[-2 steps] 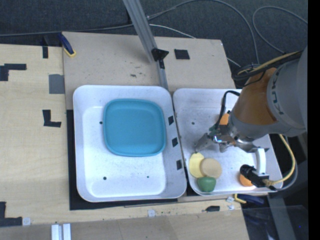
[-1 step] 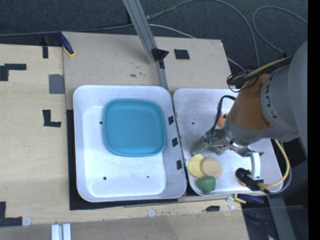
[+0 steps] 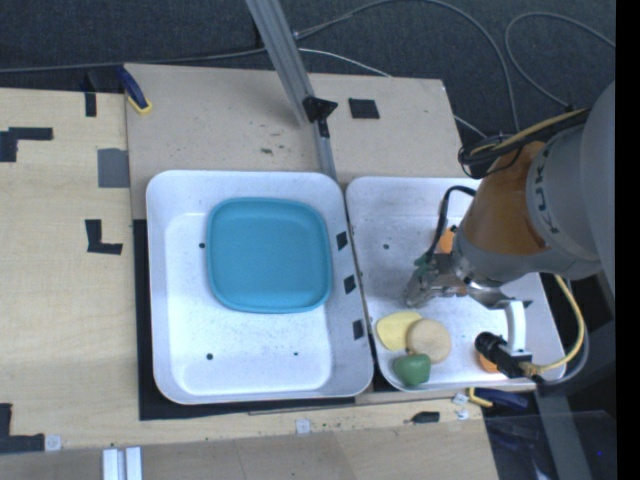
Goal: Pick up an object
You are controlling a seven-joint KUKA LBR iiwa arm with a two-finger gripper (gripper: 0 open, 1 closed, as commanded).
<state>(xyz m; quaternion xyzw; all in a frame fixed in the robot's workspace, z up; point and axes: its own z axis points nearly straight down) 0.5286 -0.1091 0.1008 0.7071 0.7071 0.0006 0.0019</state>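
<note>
Arm [image 3: 590, 198]: bulky, rounded grey casing
Band [image 3: 500, 218]: broad, orange, wrapped above the wrist
Wrist: grey metal, narrower than the casing
End effector [image 3: 425, 283]: small, dark grey metal
Cables: black loop beside the band; yellow one trailing under the wrist
Attachment: white bracket, black cylinder with orange tip

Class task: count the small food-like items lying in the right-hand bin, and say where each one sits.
3. A yellow piece, a tan round piece beside it, and a green piece at the near edge. The arm may hide more.

Smooth matt blue plastic plate [image 3: 268, 254], scuffed white bin [image 3: 180, 368], plywood bench [image 3: 60, 298].
</note>
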